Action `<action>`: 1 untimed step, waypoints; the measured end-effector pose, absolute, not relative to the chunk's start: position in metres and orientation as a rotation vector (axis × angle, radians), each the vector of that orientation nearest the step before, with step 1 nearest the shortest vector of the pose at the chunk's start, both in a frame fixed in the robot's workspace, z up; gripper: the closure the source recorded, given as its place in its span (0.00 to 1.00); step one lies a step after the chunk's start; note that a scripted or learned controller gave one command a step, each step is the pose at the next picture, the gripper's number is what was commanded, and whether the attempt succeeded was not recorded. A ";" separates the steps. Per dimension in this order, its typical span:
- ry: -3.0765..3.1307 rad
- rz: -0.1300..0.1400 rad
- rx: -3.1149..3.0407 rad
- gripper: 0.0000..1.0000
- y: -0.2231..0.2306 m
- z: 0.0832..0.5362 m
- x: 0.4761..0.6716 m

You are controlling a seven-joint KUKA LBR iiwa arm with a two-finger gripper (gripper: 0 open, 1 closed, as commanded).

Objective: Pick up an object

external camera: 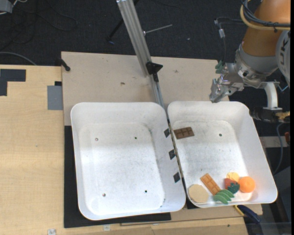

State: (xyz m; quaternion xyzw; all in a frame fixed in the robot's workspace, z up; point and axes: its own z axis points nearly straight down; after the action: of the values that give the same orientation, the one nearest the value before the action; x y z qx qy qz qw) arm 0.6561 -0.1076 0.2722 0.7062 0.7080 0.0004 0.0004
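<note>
My gripper [216,95] hangs above the far rim of the right bin [245,112], pointing down, with nothing visible between its fingers. In the right bin a brown chocolate bar [183,132] lies near the divider. At the bin's near end lie a round beige cookie [199,194], an orange wafer [210,183], a green item [225,195], a red item [229,183], a yellow piece [233,176] and an orange fruit [246,184]. All of these lie well below and in front of the gripper.
The left bin [88,131] sits beside the right one, with black clips [172,154] along the shared edge. A slanted aluminium post [137,38] rises behind the bins. The tan bench board [103,77] extends behind them.
</note>
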 end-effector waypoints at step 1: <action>2.229 -0.004 2.222 1.00 -0.059 0.255 0.629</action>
State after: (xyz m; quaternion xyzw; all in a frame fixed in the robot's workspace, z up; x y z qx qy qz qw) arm 0.6293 -0.0594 0.2554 0.7060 0.7082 -0.0012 -0.0028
